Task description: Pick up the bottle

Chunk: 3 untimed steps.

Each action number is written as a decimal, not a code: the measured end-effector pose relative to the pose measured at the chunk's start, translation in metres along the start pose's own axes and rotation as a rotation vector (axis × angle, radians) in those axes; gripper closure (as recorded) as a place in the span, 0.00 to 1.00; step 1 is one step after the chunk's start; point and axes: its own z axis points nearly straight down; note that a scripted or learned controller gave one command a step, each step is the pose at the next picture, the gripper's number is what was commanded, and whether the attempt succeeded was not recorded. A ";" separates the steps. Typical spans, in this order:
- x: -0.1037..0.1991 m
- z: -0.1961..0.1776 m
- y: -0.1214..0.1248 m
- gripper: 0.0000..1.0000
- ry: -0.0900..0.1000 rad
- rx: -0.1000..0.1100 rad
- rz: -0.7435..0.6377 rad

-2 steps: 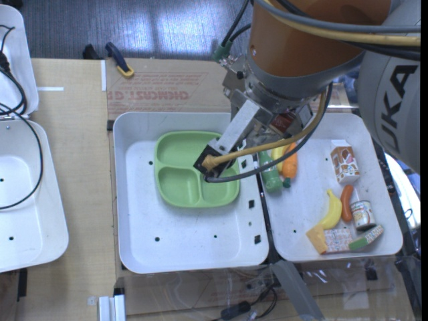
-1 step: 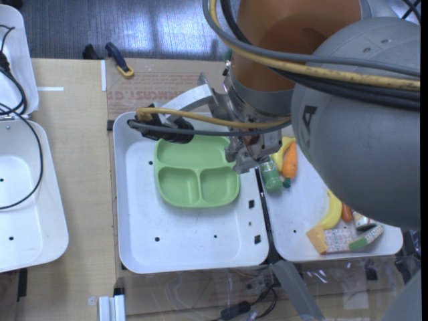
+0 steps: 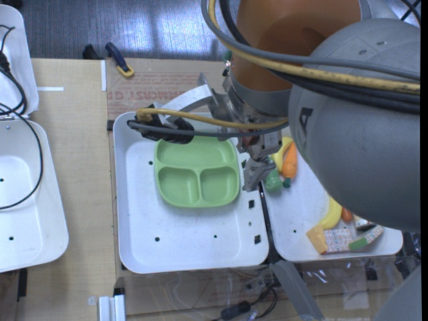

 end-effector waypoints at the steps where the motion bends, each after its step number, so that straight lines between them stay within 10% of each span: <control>1: 0.001 -0.009 0.001 1.00 -0.001 -0.003 0.003; 2: 0.003 0.279 -0.016 1.00 -0.004 0.001 -0.256; 3: 0.024 0.163 -0.022 1.00 -0.002 0.001 -0.264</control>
